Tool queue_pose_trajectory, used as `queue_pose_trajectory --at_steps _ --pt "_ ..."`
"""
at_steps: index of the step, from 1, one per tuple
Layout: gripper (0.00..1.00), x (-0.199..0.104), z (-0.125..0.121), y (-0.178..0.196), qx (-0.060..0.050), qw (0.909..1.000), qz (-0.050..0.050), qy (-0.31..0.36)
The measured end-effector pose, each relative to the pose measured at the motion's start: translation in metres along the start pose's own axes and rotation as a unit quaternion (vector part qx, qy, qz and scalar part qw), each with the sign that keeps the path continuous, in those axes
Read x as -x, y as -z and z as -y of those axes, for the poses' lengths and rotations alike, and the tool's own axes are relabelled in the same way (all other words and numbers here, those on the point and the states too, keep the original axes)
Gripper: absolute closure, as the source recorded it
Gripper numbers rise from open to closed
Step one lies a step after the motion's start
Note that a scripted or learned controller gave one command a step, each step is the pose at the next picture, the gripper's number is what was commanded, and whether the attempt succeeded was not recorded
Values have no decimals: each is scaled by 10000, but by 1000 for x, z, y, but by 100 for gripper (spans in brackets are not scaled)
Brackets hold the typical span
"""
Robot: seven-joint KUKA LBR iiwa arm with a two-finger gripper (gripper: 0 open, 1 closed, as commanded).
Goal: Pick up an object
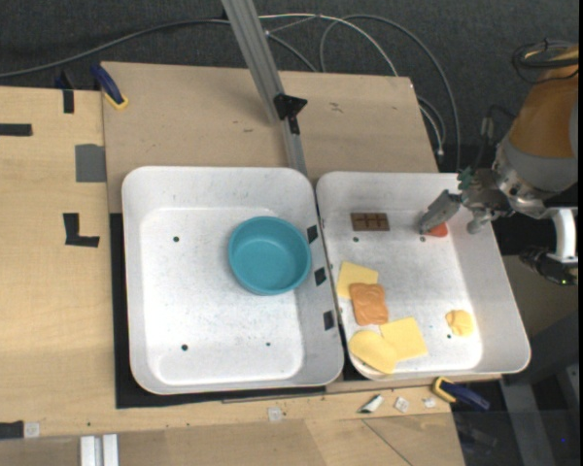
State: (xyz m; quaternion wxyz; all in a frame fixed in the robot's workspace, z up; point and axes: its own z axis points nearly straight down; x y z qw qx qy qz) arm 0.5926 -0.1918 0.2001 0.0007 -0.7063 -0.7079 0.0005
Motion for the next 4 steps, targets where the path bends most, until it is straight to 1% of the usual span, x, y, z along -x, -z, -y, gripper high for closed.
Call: queue_pose_trajectory --at_steps 1,2,3,4 --pt "0 0 0 0 0 10000 1 1" --pt "0 -1 3 -65 -32 10000 -3 -4" --pt "0 -1 2 -113 8 10000 12 -2" --pt "100 -2 3 -102 -4 10000 2 5"
